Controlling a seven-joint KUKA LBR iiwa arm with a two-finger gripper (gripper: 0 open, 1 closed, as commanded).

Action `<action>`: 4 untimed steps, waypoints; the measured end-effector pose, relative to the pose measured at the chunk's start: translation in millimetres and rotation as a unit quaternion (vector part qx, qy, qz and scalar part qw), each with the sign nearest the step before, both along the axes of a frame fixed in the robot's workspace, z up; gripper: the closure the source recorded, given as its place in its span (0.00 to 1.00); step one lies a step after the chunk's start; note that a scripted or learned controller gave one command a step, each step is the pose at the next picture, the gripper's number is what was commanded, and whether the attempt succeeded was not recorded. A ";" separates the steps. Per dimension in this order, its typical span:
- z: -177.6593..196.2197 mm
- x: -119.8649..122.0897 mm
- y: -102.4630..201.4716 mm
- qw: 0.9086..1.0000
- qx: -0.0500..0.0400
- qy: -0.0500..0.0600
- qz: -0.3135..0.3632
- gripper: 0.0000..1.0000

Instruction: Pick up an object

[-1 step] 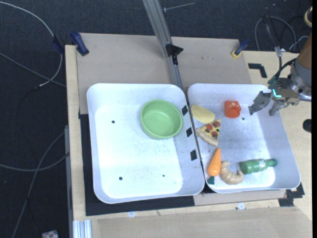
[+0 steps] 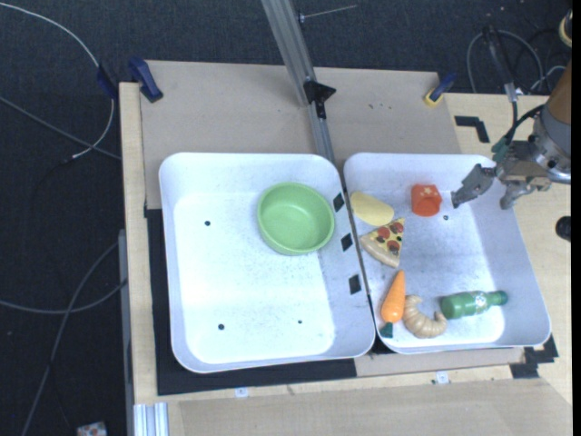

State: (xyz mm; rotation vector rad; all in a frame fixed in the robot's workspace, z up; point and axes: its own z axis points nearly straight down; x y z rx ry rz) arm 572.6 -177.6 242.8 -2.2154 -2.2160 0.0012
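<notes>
The right bin [image 2: 508, 243] holds a red block [image 2: 425, 199], a yellow lemon-like piece [image 2: 371, 208], a pizza slice [image 2: 385, 243], an orange carrot [image 2: 393, 298], a tan croissant [image 2: 424, 320] and a green bottle [image 2: 471, 303] lying on its side. My gripper [image 2: 490, 189] hangs over the bin's upper right part, to the right of the red block, its two dark fingers spread apart with nothing between them.
The left bin [image 2: 209, 307] holds a green bowl [image 2: 295, 217]. A metal pole [image 2: 289, 34] slants down to the gap between the bins. Blue and yellow clamps sit at the board's far corners. Cables lie on the dark floor.
</notes>
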 end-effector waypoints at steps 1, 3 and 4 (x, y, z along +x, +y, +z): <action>-62.3 -4.0 -5.2 1.000 0.001 0.005 -0.001 0.00; -149.1 -0.9 1.9 1.000 0.001 0.004 -0.001 0.00; -134.5 1.1 2.1 1.000 0.002 0.001 -0.001 1.00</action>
